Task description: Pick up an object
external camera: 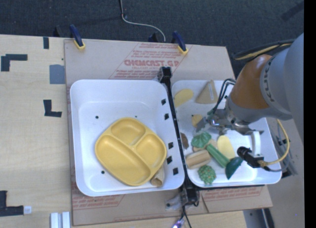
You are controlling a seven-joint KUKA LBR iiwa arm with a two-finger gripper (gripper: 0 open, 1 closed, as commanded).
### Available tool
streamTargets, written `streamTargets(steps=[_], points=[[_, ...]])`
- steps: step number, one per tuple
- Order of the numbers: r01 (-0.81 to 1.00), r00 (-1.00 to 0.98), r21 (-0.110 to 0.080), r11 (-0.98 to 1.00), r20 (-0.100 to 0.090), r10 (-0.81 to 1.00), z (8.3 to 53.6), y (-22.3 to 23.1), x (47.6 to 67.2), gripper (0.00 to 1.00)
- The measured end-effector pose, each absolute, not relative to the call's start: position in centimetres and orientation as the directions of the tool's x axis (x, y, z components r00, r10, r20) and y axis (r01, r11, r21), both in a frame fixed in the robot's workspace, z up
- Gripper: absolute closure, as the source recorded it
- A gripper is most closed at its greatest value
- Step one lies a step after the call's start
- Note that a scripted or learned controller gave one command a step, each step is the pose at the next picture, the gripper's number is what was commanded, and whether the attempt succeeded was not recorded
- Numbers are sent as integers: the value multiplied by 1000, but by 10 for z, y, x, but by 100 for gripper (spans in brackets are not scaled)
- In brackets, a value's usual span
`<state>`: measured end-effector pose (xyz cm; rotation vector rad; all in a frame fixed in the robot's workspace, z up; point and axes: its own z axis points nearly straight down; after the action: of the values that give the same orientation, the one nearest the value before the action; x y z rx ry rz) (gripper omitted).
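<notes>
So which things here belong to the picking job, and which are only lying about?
For the job:
- robot hand
- right white bin
- green broccoli-shaped toy
- tan wooden cylinder
- pale yellow oval piece

Lying about:
- yellow divided plastic plate
- left white bin
- blue clamps

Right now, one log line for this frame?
arm over right bin | tool low among toy food | grip: cannot tell | yellow tray in left bin

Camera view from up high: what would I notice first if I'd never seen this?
The big yellow divided plate, lying alone in the left bin. Then the grey arm with its orange band, reaching from the right over the right bin, which is crowded with toy food like green broccoli.
</notes>
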<state>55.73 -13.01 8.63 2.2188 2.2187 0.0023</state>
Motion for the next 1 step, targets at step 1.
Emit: streamTargets(steps=[1], points=[[1000, -2, 2, 2, -1, 1000, 85, -126, 604, 0]])
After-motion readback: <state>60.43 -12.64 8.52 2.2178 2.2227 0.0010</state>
